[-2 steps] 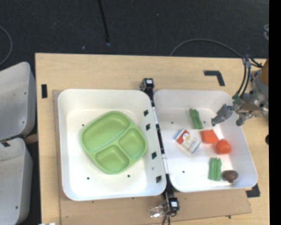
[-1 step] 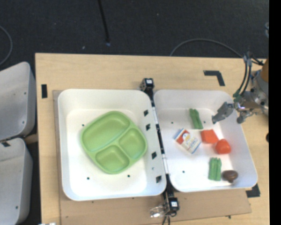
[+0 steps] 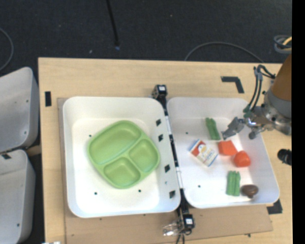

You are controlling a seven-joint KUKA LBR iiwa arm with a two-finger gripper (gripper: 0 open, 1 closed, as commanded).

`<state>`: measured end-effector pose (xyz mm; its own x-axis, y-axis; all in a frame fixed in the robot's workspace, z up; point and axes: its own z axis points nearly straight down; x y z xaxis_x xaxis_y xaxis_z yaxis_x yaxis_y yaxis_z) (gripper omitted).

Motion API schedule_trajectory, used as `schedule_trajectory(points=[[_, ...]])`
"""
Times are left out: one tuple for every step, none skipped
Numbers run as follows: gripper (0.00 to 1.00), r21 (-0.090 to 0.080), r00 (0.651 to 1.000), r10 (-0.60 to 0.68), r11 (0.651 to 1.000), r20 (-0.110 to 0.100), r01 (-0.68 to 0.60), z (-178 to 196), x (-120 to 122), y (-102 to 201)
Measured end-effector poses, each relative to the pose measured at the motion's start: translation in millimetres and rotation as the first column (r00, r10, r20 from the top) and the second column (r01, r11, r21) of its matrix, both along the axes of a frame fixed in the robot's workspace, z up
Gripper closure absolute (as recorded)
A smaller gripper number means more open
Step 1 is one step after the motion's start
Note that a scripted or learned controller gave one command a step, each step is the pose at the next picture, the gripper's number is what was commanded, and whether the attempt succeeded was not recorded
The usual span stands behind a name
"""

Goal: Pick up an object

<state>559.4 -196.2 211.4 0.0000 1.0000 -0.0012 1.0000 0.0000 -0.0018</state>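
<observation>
The right bin [image 3: 193,111] holds several small objects: an upright green piece [image 3: 212,128], a white carton [image 3: 203,152], an orange block [image 3: 226,147], a red-orange ball [image 3: 242,159], a second green piece [image 3: 233,183] and a brown lump [image 3: 249,190]. My gripper [image 3: 243,130] hangs over the right side of this bin, just above the orange block and to the right of the upper green piece. Its fingers [image 3: 233,128] are spread open with nothing between them.
The left bin [image 3: 76,116] holds a green three-compartment plate [image 3: 123,154]. A raised divider [image 3: 169,146] with black clips separates the two bins. The arm's wrist [image 3: 279,100] and cables enter from the right edge.
</observation>
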Motion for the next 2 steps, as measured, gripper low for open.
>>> schedule_trajectory(points=[[0.0, 0.001, 1.0, -0.002, 1.0, -0.002, 0.002, -61.9, -4.8, -3.7], [0.0, 0.0, 1.0, -0.007, 1.0, 0.005, 0.007, -109.6, -3.1, -5.2]])
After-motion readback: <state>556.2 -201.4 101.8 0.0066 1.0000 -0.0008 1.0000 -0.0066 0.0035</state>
